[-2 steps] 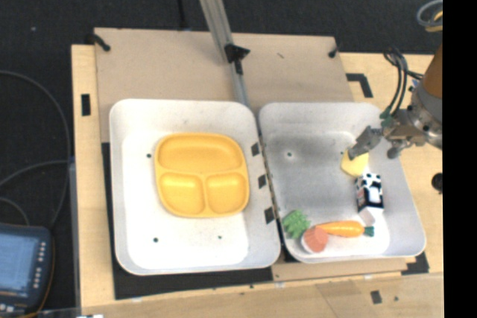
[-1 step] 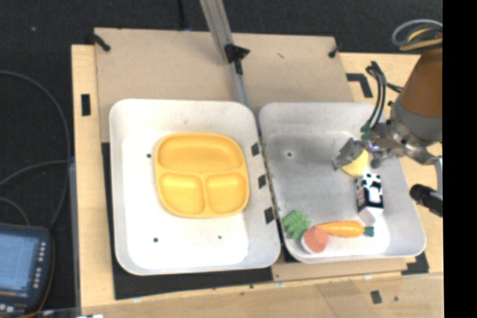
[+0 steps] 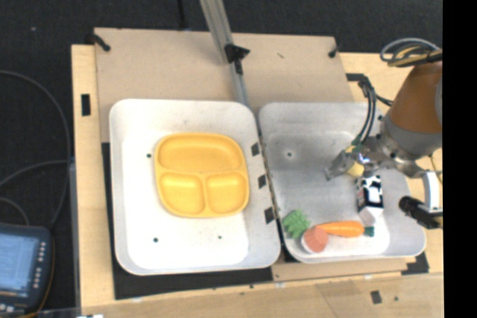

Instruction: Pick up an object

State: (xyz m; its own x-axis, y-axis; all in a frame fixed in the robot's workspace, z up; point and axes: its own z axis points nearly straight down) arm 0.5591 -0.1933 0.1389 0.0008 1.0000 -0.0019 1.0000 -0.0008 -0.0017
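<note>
My gripper [image 3: 347, 168] hangs over the right bin [image 3: 305, 126], in its right half, and the grey and orange arm reaches in from the right. Just below it, to the right, lies a small black and white box [image 3: 370, 192]. Along the bin's front edge lie an orange carrot [image 3: 343, 229], a pink-red round piece [image 3: 315, 239] touching the carrot's left end, and a green leafy piece [image 3: 295, 222]. I see nothing held in the gripper.
A yellow divided plate [image 3: 201, 173] sits in the middle of the left bin [image 3: 134, 234]. A slanted metal rail [image 3: 212, 4] rises behind the bins. Bare floor of the right bin lies to the left of the gripper.
</note>
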